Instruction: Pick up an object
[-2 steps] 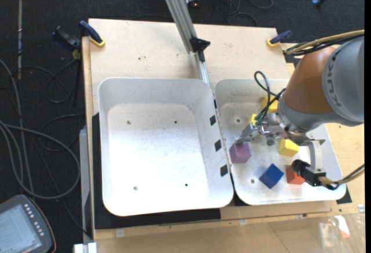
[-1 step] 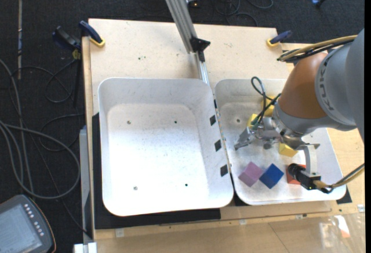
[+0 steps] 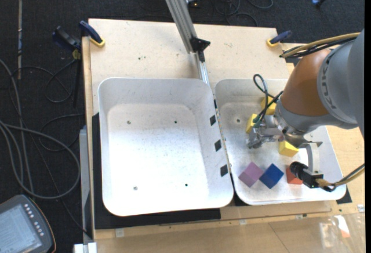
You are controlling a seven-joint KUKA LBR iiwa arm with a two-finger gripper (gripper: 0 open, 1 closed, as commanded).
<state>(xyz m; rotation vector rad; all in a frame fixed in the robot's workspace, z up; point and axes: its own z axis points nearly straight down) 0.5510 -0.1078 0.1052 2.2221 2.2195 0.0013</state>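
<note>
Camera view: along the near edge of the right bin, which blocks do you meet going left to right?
Purple block → blue block → red block, all in the right bin.

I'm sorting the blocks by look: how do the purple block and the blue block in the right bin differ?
The purple block is pale lilac; the blue block is deep, saturated blue. The purple block lies nearer the bin divider, the blue block nearer the red block. Both are small cubes resting side by side on the right bin floor, clear of the tool.

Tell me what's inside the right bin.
The right bin holds a purple block, blue block, yellow block and red block. The arm covers part of it.
</note>
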